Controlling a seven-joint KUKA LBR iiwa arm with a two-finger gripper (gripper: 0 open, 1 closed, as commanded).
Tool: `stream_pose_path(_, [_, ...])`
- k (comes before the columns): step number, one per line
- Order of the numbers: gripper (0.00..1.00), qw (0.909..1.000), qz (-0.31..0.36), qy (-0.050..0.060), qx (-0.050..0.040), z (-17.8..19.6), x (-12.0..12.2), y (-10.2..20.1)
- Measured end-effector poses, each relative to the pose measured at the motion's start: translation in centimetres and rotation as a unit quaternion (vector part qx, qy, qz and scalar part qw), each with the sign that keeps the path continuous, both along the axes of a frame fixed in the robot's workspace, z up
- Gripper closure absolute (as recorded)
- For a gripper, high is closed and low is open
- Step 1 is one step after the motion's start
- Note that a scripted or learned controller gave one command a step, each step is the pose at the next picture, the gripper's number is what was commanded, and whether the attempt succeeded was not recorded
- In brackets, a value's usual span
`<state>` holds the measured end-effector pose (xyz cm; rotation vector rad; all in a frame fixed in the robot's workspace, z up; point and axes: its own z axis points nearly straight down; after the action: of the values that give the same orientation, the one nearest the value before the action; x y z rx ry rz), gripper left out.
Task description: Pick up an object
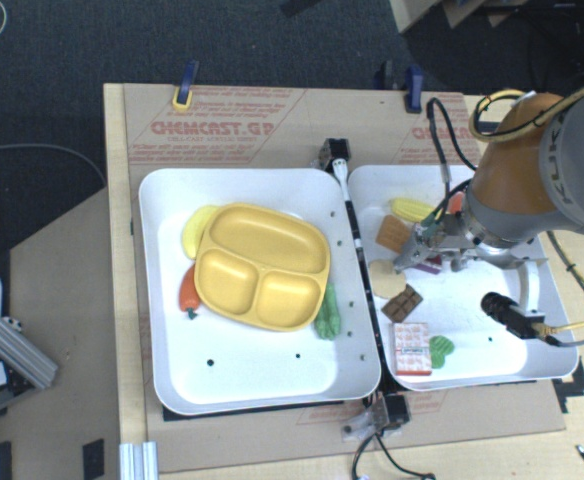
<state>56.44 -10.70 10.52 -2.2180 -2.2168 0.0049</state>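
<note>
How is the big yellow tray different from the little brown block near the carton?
The tray is yellow; the block is dark brown. The tray is far bigger, covering much of the left bin, while the block is a small piece in the right bin. The tray has three hollow compartments; the block looks solid and flat. Both lie flat in white bins.

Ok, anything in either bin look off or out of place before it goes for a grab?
One oddity: in the left bin, the yellow divided tray sits skewed, lying on top of other items. A yellow piece, a red-orange piece and a green piece poke out from under its edges, hard to grab.
</note>
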Motion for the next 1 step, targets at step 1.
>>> stream_pose_path(1, [0.00,1.0000,0.000,-0.005,-0.0002,-1.72,0.25,0.01])
